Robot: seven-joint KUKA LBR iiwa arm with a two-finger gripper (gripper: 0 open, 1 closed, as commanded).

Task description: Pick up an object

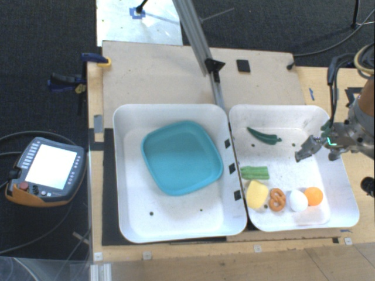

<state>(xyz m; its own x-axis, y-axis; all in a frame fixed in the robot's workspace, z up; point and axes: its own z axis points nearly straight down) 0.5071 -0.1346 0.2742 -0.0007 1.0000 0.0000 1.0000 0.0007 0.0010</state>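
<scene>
The arm enters from the right edge of the camera view, its grey wrist held about level and pointing left. The end effector (309, 149) sits at the tip of that wrist, angled slightly downward toward the lower left, with a small teal light glowing on its body; nothing is seen held between its dark tips

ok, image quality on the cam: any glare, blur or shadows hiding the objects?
Camera view: even lighting, soft shadows only. Glare blows out the pendant screen and the pale floor patch at the top. The gripper looks slightly soft. The white egg has low contrast against the right bin; the teal plate is crisp.
</scene>
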